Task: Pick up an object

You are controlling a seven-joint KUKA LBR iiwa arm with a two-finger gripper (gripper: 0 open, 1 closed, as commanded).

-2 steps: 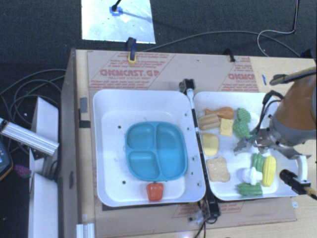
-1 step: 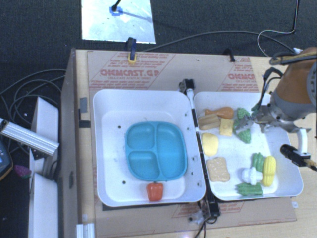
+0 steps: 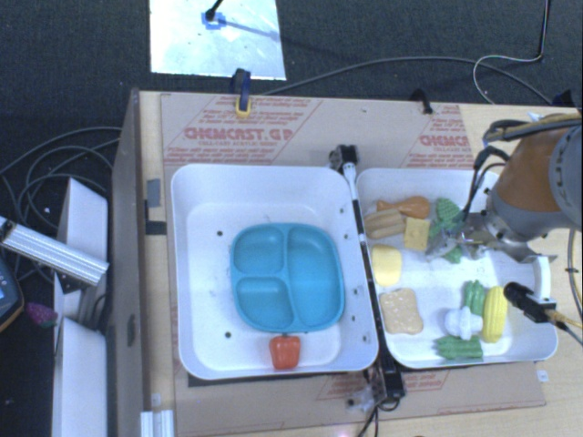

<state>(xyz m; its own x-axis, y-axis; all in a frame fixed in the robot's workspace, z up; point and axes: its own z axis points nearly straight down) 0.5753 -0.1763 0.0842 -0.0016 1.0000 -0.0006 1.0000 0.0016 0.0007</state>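
Observation:
The arm reaches in from the right over the right bin point(image 3: 547, 346). My gripper point(image 3: 448, 245) is down inside that bin, at the lower edge of a green leafy toy point(image 3: 446, 215) and just right of a yellow cheese square point(image 3: 416, 234). The metal of the gripper blurs into the green toy, and I see nothing clearly held. Near it lie a tan bread roll point(image 3: 383, 224), an orange piece point(image 3: 414, 207), a pale yellow block point(image 3: 386, 264) and a beige toast slice point(image 3: 401, 310).
At the right bin's front lie a white toy point(image 3: 460, 321), a green piece point(image 3: 474, 294), a yellow corn cob point(image 3: 495, 312) and a green pod point(image 3: 458, 347). The left bin point(image 3: 205, 185) holds a blue divided plate point(image 3: 286, 276) and a red pepper point(image 3: 285, 351).

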